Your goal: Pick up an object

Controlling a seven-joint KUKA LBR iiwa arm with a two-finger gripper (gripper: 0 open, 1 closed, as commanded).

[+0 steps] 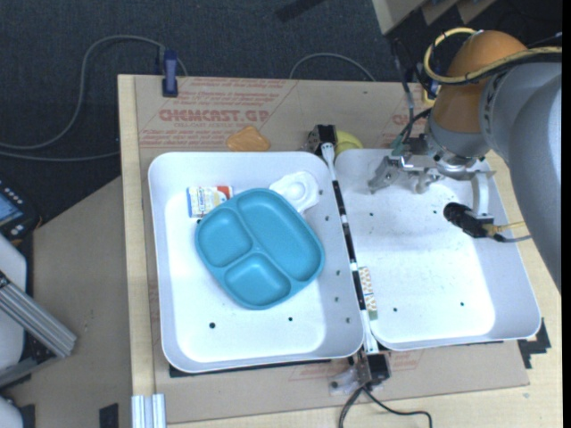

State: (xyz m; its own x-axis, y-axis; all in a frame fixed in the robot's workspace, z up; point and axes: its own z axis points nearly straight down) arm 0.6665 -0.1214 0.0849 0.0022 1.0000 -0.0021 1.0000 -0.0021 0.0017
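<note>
A blue divided plate (259, 246) lies in the left bin (178, 319), tilted across its middle. A small white carton with a red and blue label (207, 198) sits at the plate's upper left edge. A white cup-like piece (297, 190) touches the plate's upper right. My gripper (403, 178) hangs over the far end of the right bin (446, 319), well right of these objects. Its fingers (382, 176) look spread, with nothing between them.
Behind the bins on the wooden board lie an orange item (247, 138) and a yellow item (347, 141) beside a black clamp (322, 135). The grey arm and its orange band (473, 78) cover the right bin's far right corner. Cables trail at the back.
</note>
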